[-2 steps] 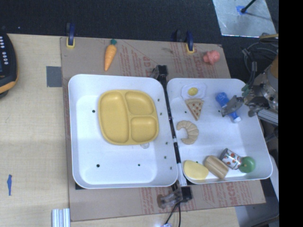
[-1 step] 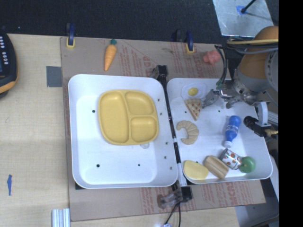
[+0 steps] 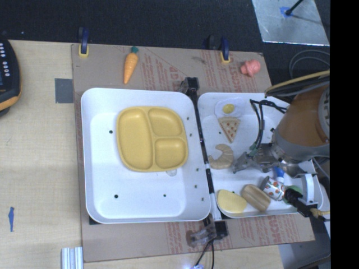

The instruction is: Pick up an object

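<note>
The right bin (image 3: 247, 100) holds several toy foods: a fried egg (image 3: 228, 109), a waffle wedge (image 3: 229, 127), a tan croissant (image 3: 222, 156), a yellow lemon-like piece (image 3: 231, 201), a brown bread roll (image 3: 256, 197) and a small colourful can (image 3: 275, 188). My gripper (image 3: 245, 162) is low in this bin, just right of the croissant, fingers pointing left. Nothing shows between the fingers. The arm's orange band (image 3: 303, 119) sits over the bin's right side and hides that part.
The left bin (image 3: 101, 195) carries a yellow divided plate (image 3: 151, 138). A toy carrot (image 3: 130, 65) and a pink toy (image 3: 251, 67) lie on the cardboard behind the bins. A dark handheld device (image 3: 7, 74) rests at the far left.
</note>
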Available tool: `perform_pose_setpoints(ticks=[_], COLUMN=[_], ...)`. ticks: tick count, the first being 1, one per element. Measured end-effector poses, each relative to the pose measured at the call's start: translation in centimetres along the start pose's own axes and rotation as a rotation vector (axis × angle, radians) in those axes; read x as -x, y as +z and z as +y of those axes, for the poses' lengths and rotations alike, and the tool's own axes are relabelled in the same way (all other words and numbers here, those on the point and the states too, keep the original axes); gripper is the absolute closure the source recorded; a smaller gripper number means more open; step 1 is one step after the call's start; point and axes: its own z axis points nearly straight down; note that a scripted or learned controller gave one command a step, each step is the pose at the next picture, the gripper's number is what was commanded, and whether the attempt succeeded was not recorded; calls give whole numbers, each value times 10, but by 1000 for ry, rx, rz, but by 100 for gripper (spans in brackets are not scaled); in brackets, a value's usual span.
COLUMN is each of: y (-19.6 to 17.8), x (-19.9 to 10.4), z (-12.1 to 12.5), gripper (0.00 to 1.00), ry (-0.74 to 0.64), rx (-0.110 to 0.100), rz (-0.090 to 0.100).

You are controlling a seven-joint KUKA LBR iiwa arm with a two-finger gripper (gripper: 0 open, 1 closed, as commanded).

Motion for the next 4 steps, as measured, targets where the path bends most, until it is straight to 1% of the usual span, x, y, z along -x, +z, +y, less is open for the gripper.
perform_pose_setpoints(ticks=[1,2,3,4], y=[-1,-1,-4,-1], x=[66,65,-2,-18], z=[-38,28,118,38], gripper=[0,0,0,0], ry=[-1,-10,-11,1], rx=[8,6,21,5], rz=[7,14,-3,-2])
